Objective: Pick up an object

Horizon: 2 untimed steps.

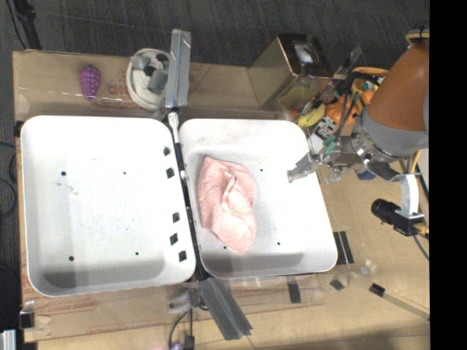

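Over right bin [321, 250] rim, claw [300, 171] (grip unclear) beside unlabelled pink cloth [228, 203]

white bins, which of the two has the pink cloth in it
The right-hand shallow white bin, nearest the gripper, holds the crumpled pink cloth; the left bin doesn't.

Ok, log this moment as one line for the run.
gripper: over right bin's right edge | pink cloth: lying in right bin, apart from gripper | pick: not done

purple grape bunch [90, 81] | white cord coil [148, 78] | brown box [286, 69]
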Each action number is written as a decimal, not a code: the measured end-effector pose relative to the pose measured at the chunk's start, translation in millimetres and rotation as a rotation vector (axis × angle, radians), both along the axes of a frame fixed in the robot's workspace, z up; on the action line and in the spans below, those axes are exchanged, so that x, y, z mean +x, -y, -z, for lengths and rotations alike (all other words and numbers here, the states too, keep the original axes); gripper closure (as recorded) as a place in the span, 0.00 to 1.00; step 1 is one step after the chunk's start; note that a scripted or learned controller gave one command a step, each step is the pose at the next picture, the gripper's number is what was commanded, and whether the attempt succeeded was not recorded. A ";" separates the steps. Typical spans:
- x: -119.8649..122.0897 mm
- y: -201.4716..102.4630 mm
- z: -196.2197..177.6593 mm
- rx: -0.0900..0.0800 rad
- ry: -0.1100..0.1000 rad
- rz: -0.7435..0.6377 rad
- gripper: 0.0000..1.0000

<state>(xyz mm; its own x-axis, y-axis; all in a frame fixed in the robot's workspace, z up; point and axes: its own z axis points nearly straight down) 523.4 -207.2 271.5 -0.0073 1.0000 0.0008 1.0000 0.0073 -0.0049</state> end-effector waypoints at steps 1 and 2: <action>-3.3 -12.5 1.1 0.000 -0.001 0.007 0.00; 28.9 -58.9 147.9 0.000 -0.003 -0.020 0.00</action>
<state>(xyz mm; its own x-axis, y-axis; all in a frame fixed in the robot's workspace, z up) 552.3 -148.3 123.5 -0.0270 0.9996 0.0013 0.9996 0.0270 -0.0075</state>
